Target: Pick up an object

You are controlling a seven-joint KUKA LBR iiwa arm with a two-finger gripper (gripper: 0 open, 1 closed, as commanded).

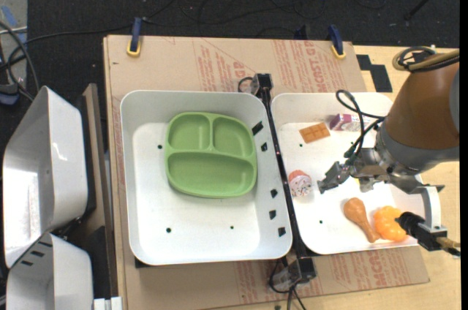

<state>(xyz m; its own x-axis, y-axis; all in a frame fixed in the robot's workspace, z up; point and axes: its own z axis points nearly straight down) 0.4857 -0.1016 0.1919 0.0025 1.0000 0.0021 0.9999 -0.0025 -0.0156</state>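
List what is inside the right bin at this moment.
In the right bin: an orange cracker, a purple packet, a pink-white cup, a tan drumstick and an orange toy. The arm covers the bin's right part.

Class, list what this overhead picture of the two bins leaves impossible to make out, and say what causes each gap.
- Gripper: dark and small in the camera view; open or shut unclear.
- Right bin: its far right part is covered by the arm.
- Small pink object: too small to identify.
- Purple item: label unreadable, partly behind a cable.
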